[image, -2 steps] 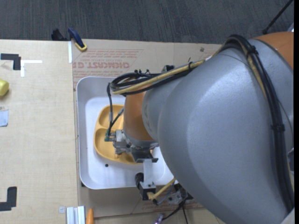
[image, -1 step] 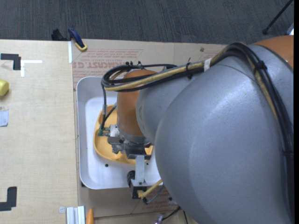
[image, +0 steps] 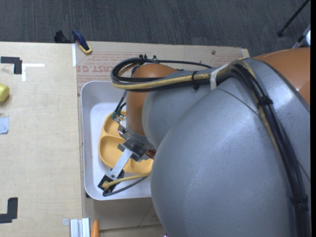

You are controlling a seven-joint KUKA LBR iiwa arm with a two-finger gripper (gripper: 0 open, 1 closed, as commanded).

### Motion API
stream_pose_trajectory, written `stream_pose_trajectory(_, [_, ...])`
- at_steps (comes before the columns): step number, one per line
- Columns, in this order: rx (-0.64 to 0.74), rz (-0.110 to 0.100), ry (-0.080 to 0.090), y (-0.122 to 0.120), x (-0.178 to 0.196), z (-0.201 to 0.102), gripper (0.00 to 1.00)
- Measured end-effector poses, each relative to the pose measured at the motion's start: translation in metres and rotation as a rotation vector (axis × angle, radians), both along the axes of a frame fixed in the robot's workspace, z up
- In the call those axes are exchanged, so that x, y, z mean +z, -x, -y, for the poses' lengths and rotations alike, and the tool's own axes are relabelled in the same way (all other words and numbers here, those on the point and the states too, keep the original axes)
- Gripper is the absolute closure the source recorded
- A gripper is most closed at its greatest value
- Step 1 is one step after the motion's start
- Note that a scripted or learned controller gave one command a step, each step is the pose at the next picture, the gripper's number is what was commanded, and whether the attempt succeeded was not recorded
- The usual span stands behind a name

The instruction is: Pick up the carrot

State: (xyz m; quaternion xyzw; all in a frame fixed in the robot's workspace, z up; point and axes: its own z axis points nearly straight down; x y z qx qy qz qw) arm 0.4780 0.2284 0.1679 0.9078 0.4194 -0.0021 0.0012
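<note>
The big grey arm [image: 232, 152] is closest to you and it covers most of the right part of the view, with black and yellow cables [image: 163, 80] looped over its orange band [image: 143, 90]. Under the wrist you find the hand [image: 132, 143], low over a yellow divided tray [image: 109, 149]. Whether the hand is open or closed, I cannot tell, because the wrist hides it from above.

Just beside the hand, on the side of the arm, a small orange-red piece shows on the tray. This seems to be the carrot [image: 150, 153] (most of it is covered by the arm, so please take this with care). You cannot see if the hand touches it.

The tray lies inside a white bin [image: 87, 132], and the hand is well inside the rim of this bin. Under the bin there is brown cardboard with red print [image: 103, 65].

Farther out from the hand, past the bin, you see the pale surface [image: 39, 147] with black marks [image: 12, 63]. At its far edge, well apart from the hand, lies a small yellow thing [image: 3, 93]. A blue and yellow tool [image: 81, 42] rests beyond the cardboard corner. A small orange tip [image: 94, 227] shows at the lower edge, outside the bin. The dark floor [image: 163, 14] is farthest.
</note>
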Motion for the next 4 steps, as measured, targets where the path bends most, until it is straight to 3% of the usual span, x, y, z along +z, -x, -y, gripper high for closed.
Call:
stream_pose_trajectory(1, [-0.257, 0.0, 0.0, -0.002, 0.003, 0.003, 1.0])
stream_pose_trajectory(2, [-0.415, 0.031, -0.019, -0.093, -0.061, -0.003, 1.0])
stream_pose_trajectory(3, [-0.379, 0.057, -0.014, -0.017, -0.06, 0.004, 1.0])
stream_pose_trajectory(4, [-0.384, 0.025, -0.01, -0.039, -0.064, 0.002, 1.0])
